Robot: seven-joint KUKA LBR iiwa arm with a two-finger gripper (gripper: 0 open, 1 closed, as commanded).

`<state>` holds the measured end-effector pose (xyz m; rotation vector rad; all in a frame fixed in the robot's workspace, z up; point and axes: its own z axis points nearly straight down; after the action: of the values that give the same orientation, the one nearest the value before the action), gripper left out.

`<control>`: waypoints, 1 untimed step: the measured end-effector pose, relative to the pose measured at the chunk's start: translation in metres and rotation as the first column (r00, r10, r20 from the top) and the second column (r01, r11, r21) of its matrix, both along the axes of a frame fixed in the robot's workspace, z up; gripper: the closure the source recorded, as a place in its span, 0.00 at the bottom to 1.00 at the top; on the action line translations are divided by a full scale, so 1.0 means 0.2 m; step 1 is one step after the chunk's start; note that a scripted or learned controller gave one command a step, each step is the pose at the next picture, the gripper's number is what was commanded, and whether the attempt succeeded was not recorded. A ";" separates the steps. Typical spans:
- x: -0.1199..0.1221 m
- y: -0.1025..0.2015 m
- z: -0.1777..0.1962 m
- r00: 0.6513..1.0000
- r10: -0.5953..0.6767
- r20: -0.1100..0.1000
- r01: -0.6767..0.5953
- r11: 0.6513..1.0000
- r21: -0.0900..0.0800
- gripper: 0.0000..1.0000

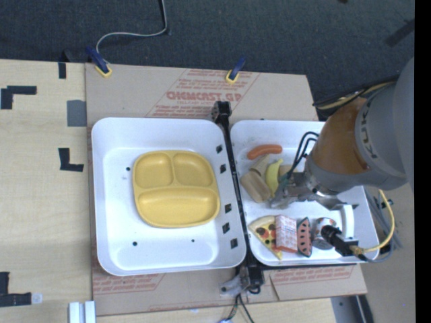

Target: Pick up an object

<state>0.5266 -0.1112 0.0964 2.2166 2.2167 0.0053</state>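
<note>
In right bin (367,244) | claw (281,197) crowded by banana (272,174), bread (255,184)

Grey arm (397,140), orange band (340,143), black cables.

Bench (40,180) — cardboard sheet (195,93), two white bins (108,200) on top.

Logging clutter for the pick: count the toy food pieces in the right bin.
5 that I can make out: a red sausage near the bin's top, a yellow-green banana and tan bread piece below it, a pizza slice and watermelon wedge at the bottom. The arm may hide more.
</note>
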 end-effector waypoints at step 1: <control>0.00 0.00 0.00 1.000 0.000 0.000 0.000 1.000 0.000 0.00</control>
<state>0.5265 -0.1112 0.0962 2.2172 2.2167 0.0049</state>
